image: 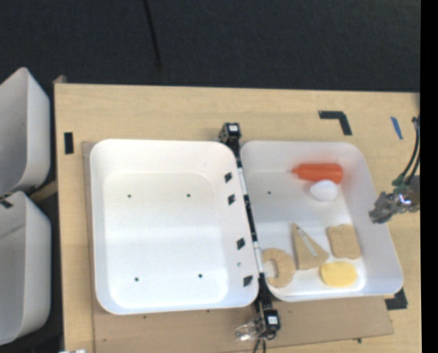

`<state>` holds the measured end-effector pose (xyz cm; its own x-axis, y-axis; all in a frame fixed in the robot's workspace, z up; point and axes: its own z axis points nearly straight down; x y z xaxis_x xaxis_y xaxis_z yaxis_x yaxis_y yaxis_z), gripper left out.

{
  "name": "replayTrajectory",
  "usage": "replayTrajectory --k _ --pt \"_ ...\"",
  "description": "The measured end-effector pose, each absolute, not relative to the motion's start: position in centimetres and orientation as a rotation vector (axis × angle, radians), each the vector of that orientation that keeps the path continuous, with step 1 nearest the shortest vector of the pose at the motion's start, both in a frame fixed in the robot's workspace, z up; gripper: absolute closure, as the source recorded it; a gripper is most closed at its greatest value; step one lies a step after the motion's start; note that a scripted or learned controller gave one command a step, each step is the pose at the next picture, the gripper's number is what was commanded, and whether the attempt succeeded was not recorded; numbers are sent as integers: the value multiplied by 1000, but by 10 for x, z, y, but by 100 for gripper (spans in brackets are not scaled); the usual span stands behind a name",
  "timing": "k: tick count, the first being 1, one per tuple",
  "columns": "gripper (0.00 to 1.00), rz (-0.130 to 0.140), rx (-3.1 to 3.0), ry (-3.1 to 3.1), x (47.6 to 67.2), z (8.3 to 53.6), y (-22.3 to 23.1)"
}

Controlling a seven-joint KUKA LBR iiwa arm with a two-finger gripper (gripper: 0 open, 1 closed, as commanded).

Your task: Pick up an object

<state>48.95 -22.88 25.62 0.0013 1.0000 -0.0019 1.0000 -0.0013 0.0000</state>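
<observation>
The right bin (278, 160) holds several small items. An orange carrot-shaped piece (318, 171) lies near its far side, with a white egg-shaped piece (323, 190) just in front of it. Toward the near side lie a tan wedge (306, 247), a tan bread-like slice (344, 241), a yellow round piece (339, 273) and a beige ring (278, 265) against the left wall. A small grey part of my gripper (390, 204) shows at the right rim of this bin, apart from all the items. Nothing is visible in it.
The left bin (101, 226) sits beside the right one, and black clips (241, 219) run along the shared edge. White containers (9, 197) stand off the bench at the far left. A green cable (410, 160) hangs above the gripper.
</observation>
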Motion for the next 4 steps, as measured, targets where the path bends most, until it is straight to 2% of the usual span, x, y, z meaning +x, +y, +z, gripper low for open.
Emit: replayTrajectory --k 2,3,4 --pt "100 1 2217 2226 490 256 -213" --pt "100 0 2219 2219 490 272 -229" --pt "100 -2 2223 2218 490 263 -229"
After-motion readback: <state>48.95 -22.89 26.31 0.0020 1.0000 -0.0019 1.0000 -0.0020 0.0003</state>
